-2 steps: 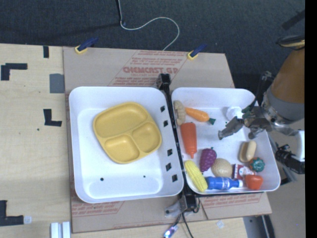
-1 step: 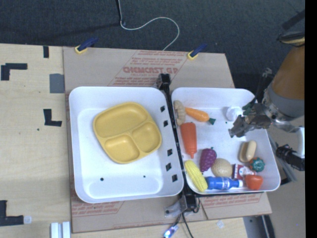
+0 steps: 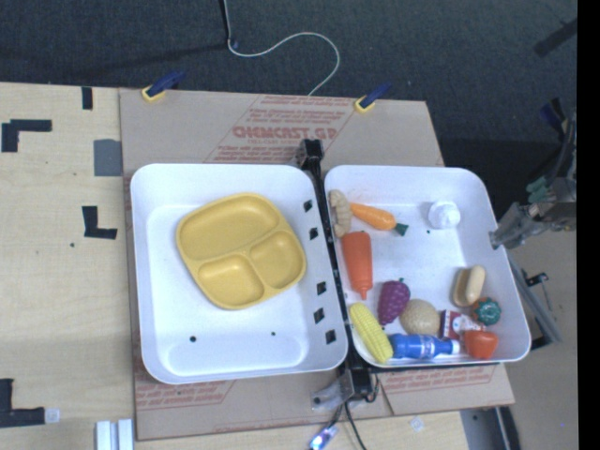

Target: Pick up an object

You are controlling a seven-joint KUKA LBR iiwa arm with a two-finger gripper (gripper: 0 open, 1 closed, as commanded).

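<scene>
A: Leftmost on the bench, the left bin (image 3: 155,279) bears just a yellow tray (image 3: 241,249), flat and wide. I judge it a poor pick; fingers would likely slide off its rim.

B: And across the divider?

A: The right bin (image 3: 469,184) has the likely targets. A long carrot (image 3: 357,261) lies near the divider, a small carrot (image 3: 375,217) above it, corn (image 3: 370,332) and grapes (image 3: 393,300) lower down. A white cap (image 3: 442,215) sits apart near the top.

B: The bottom corner looks crowded.

A: It is. Potato (image 3: 421,317), blue bottle (image 3: 424,348), bun (image 3: 468,286) and tomato (image 3: 480,344) lie touching or just beside each other, so a descent there may nudge neighbours or catch two.

B: The gripper?

A: The gripper (image 3: 525,221) hovers past the right rim, holding nothing; its spread I cannot tell.
</scene>
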